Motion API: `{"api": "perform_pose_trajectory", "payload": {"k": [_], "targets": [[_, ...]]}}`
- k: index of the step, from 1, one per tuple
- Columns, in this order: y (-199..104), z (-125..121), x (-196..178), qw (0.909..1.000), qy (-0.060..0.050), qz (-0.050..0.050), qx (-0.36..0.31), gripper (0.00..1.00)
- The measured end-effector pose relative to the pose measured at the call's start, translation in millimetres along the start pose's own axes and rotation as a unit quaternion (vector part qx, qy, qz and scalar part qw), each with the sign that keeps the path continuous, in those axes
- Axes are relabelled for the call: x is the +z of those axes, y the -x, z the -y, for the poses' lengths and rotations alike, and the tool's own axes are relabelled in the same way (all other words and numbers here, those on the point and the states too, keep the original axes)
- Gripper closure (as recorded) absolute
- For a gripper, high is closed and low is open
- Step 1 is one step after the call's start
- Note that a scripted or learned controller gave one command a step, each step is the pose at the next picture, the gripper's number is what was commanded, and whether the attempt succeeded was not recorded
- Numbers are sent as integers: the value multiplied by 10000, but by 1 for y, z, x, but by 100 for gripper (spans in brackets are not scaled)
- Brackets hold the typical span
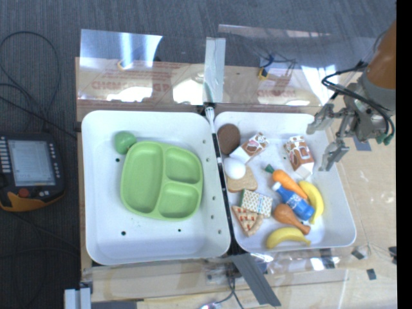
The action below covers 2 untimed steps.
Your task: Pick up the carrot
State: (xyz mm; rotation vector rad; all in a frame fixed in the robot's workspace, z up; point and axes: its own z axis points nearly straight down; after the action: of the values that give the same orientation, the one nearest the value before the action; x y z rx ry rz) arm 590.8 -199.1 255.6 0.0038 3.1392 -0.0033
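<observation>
Camera view: carrot (288,181) sits mid right bin (344,234), long axis diagonal, green tip upper-left, hemmed by blue bottle (295,202) below and banana (315,199) to its right. Gripper (327,140) hovers over bin's upper-right rim, fingers spread wide, holding nothing.

Carrot (288,180) lying diagonally in right bin (344,201), touching blue bottle (295,203) and just beside banana (313,198); gripper (328,137) over bin's right rim, fingers spread, holding nothing; green divided tray (162,180) in left bin (96,192)
</observation>
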Motion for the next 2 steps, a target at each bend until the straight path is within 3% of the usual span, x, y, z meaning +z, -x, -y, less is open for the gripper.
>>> {"api": "perform_pose_trajectory", "payload": {"k": [1,2], "targets": [[-22,-28,101,9955,15,-42,945,0],[-12,-57,158,9982,-23,71,599,0]]}}
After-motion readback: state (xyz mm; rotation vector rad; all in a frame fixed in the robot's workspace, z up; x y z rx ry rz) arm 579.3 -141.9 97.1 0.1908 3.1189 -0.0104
